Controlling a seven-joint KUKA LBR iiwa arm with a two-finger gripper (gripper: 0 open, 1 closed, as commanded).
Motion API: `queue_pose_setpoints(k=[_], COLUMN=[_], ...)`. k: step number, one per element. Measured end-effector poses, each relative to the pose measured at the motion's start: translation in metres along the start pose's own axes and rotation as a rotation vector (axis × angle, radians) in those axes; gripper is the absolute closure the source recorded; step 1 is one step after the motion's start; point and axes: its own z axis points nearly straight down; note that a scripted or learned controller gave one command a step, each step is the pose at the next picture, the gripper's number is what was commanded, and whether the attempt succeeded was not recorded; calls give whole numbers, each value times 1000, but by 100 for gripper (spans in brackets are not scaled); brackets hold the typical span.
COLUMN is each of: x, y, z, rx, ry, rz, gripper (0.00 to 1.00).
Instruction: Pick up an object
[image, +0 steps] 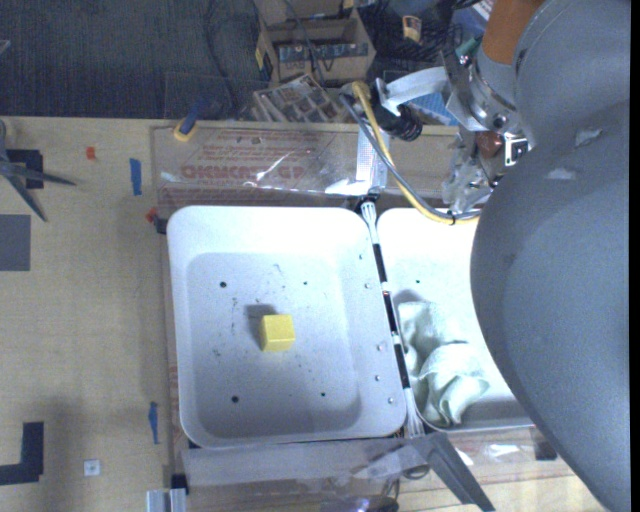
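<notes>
Small yellow cube-shaped block (278, 332) lying near the middle of the left white plastic bin (200, 240), crumpled white cloth (440, 365) sitting in the right white bin (400, 235), the bulky grey arm (560, 290) overhanging it, gripper state undeterminable.

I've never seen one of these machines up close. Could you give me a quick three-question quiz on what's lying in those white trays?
1. True or false: the yellow block lies in the left bin.
2. What lies in the right bin? A) crumpled pale cloth B) a red ball C) a spoon
3. Fill in: the block rests near the bin's ____ (middle/corner).

Key: 1 true; 2 A; 3 middle.
</notes>
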Motion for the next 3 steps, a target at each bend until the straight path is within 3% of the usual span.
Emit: queue_pose_setpoints(k=[3], x=[1], y=[8], z=[-29], rx=[-3], ry=[5], rz=[14], gripper=[100])
